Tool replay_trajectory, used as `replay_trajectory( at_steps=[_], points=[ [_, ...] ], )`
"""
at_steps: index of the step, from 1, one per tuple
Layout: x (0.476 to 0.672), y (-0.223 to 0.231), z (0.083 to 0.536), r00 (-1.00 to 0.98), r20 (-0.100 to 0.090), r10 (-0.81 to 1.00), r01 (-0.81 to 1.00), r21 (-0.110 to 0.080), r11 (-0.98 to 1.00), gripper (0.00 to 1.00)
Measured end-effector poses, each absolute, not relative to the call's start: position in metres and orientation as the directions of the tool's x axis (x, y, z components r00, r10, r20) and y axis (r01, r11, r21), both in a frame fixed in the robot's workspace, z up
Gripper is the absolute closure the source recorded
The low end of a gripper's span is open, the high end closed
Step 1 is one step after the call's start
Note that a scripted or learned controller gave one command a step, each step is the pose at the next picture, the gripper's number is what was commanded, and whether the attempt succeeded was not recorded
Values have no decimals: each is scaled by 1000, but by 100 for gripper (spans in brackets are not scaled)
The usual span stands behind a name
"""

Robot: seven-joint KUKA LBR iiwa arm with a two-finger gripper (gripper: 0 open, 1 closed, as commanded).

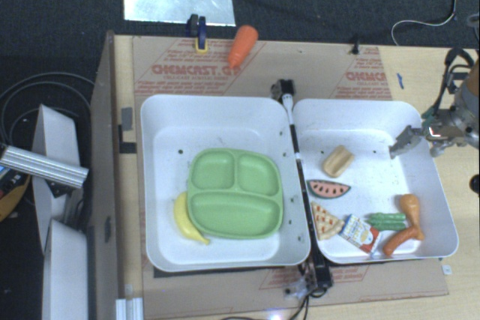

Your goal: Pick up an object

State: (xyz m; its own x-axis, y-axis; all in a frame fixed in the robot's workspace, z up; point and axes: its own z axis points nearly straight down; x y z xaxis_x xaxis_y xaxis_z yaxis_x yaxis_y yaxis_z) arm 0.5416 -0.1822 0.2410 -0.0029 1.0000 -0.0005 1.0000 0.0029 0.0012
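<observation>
Currently: gripper [411, 137] at right bin's [375, 112] upper right edge; whether its fingers are spread cannot be told. Bread roll [338, 160], watermelon slice [328, 189] lie apart, toward bin's left edge.

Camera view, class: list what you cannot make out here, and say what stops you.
1. Gripper: too small and blurred to tell open from shut.
2. Arm: cut off by the right edge.
3. Banana: partly tucked under the green tray.
4. Small packet: print too small to read.
</observation>
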Motion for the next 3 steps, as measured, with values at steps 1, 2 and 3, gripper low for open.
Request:
replay_trajectory(
  at_steps=[1, 2, 3],
  points=[
    [518, -125, 165, -8, 4, 1000, 1000, -4, 8, 0],
    [553, -81, 80, -8, 1, 1000, 1000, 1, 8, 0],
    [672, -138, 92, -6, -6, 1000, 1000, 16, 6, 0]
  ],
)
